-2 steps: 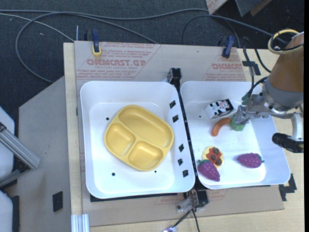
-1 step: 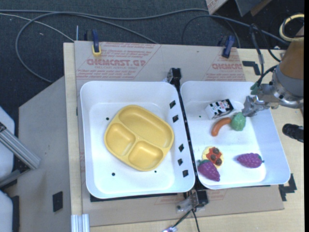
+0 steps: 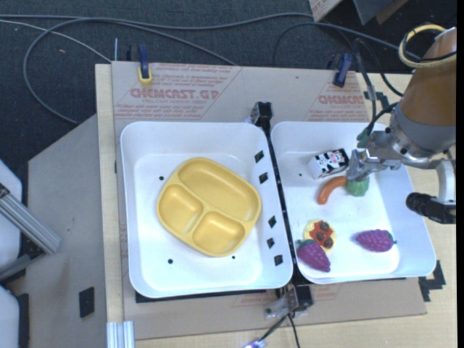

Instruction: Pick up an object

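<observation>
the end effector (image 3: 358, 171) hangs low over the right bin (image 3: 413, 263), at its upper middle, with the grey arm (image 3: 428, 114) and its orange band reaching in from the right. directly under and beside it lies a toy carrot (image 3: 335, 188): the orange body runs down and to the left from the end effector, while its green leafy top (image 3: 357, 187) sits right at the metal tip, touching it or very nearly so. the carrot's long axis is slanted, lower-left to upper-right, so a grasp would need to close across that line, not along it. whether the end effector is released or clenched i cannot tell; the tip is small and its own body covers it.

just to the left, a small black-and-white toy (image 3: 328, 162) rests near the bin's upper wall, close enough to get in the way. two purple grape bunches (image 3: 375, 240) (image 3: 314, 256) and a little round pizza-like piece (image 3: 320, 233) lie well below. the left bin (image 3: 138, 194) carries a yellow divided plate (image 3: 209, 206). nothing appears lifted yet.
</observation>
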You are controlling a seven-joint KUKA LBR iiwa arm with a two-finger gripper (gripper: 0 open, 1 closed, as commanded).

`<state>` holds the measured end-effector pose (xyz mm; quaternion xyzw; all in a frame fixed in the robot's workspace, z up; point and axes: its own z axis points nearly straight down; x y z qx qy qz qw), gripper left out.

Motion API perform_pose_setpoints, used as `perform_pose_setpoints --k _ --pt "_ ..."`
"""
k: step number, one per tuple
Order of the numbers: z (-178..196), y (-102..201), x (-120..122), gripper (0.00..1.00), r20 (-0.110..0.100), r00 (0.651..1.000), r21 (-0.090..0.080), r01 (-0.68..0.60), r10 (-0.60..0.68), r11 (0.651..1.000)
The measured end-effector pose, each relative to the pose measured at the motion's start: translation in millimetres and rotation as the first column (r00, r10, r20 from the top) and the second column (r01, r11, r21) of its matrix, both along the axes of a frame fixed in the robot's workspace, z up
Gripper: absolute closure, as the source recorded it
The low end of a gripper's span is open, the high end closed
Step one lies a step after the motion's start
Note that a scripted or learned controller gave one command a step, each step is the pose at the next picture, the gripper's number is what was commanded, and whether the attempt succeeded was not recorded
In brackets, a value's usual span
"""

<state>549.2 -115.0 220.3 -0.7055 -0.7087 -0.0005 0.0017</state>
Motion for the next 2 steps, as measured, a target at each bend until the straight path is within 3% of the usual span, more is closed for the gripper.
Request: perform_pose_setpoints --k 2 --pt "20 110 -22 1.0 0.0 1.0 0.0 -0.002 0.002 1.0"
